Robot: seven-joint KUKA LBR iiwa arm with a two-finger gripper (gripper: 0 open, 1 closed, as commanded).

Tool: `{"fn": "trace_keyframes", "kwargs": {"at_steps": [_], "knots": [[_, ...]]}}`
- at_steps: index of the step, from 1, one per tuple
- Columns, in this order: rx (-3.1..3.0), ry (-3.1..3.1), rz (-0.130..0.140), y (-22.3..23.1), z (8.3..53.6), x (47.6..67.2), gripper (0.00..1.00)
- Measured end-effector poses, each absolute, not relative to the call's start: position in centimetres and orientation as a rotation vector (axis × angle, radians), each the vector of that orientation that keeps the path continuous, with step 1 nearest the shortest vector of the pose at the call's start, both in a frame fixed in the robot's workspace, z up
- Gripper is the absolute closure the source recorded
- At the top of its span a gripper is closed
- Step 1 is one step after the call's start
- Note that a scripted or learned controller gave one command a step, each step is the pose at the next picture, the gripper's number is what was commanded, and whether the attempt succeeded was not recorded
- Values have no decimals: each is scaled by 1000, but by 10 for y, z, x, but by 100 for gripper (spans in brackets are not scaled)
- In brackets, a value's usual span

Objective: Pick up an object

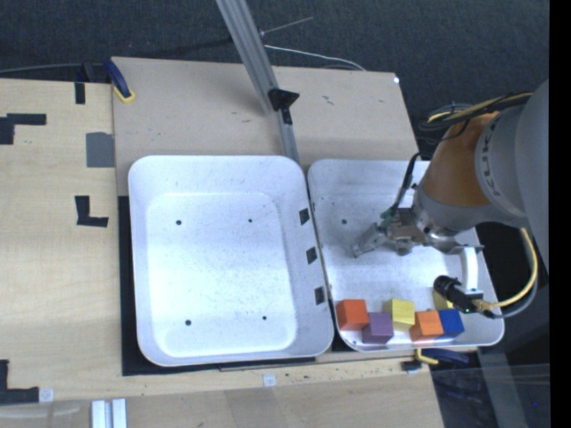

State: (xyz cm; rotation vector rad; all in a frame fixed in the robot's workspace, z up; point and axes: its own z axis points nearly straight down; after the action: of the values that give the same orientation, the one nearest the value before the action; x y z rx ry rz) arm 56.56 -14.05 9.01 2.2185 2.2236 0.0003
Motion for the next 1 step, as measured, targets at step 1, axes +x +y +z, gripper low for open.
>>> {"fn": "trace_keyframes", "kwargs": {"at_steps": [1], "knots": [[2214, 2222, 3, -158, 92, 658, 0]]}}
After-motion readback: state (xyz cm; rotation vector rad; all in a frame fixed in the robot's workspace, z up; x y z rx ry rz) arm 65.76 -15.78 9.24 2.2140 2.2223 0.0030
